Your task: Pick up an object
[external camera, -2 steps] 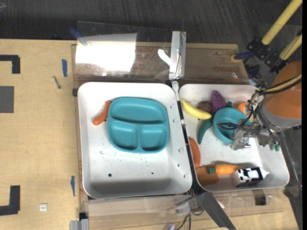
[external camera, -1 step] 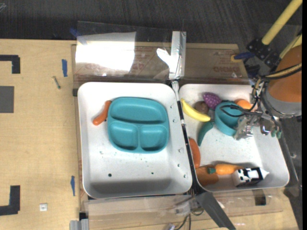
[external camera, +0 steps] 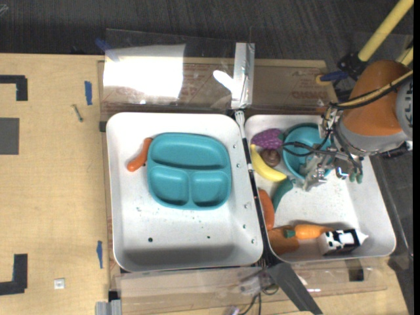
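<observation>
My gripper [external camera: 316,174] hangs low over the middle of the right bin [external camera: 371,209], just below a teal bowl [external camera: 303,142] and right of a yellow banana [external camera: 265,166]. A purple grape bunch [external camera: 268,138] lies at the bin's back left. Along the front lie a carrot [external camera: 308,231], an orange piece [external camera: 282,241] and a black-and-white cow toy [external camera: 341,239]. An orange-red piece [external camera: 267,206] and a teal item [external camera: 282,190] rest by the left wall. Nothing shows between the gripper's tips.
The left bin [external camera: 125,228] holds a teal divided plate [external camera: 190,169] with an orange sausage-shaped toy [external camera: 139,155] beside it. A clear plastic divider [external camera: 243,74] stands behind the bins. The arm's orange band [external camera: 375,104] overhangs the right bin's back right corner.
</observation>
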`<state>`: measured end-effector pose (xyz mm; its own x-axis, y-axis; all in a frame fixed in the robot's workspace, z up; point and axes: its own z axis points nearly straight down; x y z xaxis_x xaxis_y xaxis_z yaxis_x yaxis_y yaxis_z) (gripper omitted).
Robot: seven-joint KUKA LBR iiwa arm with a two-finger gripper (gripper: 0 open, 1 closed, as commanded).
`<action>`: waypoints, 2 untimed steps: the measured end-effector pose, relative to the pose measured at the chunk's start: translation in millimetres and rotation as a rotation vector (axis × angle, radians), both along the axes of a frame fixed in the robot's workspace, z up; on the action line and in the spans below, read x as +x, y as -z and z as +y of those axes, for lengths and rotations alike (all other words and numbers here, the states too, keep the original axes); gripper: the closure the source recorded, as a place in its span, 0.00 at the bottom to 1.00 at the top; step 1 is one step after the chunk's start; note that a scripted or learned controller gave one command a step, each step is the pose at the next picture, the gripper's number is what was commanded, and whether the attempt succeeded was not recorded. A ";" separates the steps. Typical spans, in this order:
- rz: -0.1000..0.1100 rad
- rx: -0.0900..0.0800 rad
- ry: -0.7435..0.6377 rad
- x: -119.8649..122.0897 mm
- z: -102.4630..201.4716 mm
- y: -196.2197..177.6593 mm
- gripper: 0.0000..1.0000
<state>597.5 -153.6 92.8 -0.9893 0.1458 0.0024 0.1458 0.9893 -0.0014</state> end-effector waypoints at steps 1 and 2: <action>0.011 0.004 0.169 20.8 -50.6 -97.3 1.00; -0.007 0.002 0.223 -6.8 -11.9 -116.5 1.00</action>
<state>590.6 -165.4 209.3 -0.9325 0.3612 -0.0036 0.3612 0.9325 0.0021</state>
